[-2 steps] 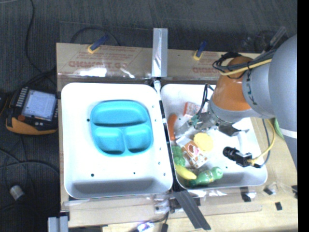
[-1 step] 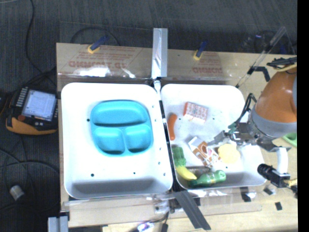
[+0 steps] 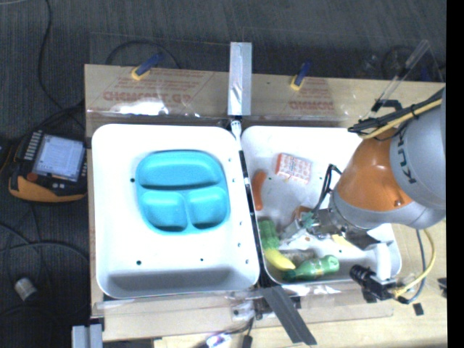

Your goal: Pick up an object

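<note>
The right bin (image 3: pixel 319 138) holds several small objects: an orange-and-white checked packet (image 3: pixel 293 167) near its back, an orange carrot-like stick (image 3: pixel 259 189) along its left wall, a green piece (image 3: pixel 269 234), a yellow banana (image 3: pixel 278 259) and a green bottle-like item (image 3: pixel 317 267) at the front. The arm, grey with an orange band (image 3: pixel 368 180), reaches in from the right, and my gripper (image 3: pixel 313 224) is low in the bin's middle, just above the cluster of front objects. Small red and green bits sit right at the gripper, too cluttered to identify.
The left bin (image 3: pixel 109 194) carries a blue three-compartment tray (image 3: pixel 181 189). A metal divider post (image 3: pixel 240 78) stands behind the bins. A handheld device (image 3: pixel 54 162) lies on the floor left of the bench. Cables hang at the arm's lower right.
</note>
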Available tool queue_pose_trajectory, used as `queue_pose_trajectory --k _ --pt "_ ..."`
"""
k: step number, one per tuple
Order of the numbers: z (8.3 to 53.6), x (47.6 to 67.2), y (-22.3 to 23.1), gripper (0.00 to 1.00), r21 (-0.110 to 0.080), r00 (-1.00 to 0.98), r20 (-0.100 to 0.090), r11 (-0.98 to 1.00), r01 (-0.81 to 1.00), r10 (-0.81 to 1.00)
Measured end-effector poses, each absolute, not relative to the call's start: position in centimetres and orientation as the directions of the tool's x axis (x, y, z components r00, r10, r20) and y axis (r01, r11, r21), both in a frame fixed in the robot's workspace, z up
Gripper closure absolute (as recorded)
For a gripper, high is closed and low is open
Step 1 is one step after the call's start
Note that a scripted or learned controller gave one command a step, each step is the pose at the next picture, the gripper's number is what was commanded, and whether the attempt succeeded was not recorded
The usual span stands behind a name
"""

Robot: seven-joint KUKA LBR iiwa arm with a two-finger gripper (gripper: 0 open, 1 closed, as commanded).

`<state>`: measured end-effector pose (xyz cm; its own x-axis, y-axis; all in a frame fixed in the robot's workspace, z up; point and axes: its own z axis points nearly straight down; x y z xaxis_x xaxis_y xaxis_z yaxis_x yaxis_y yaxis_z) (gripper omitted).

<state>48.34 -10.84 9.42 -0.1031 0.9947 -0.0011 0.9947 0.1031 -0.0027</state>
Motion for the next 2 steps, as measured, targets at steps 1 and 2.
queue_pose_trajectory --k 1,2 --pt "18.3 48.3 -10.7 0.0 -0.004 -0.009 -0.001 0.009 1.0 1.0" --pt "8.9 50.8 -11.4 0.0 0.009 -0.007 -0.003 0.007 1.0 1.0"
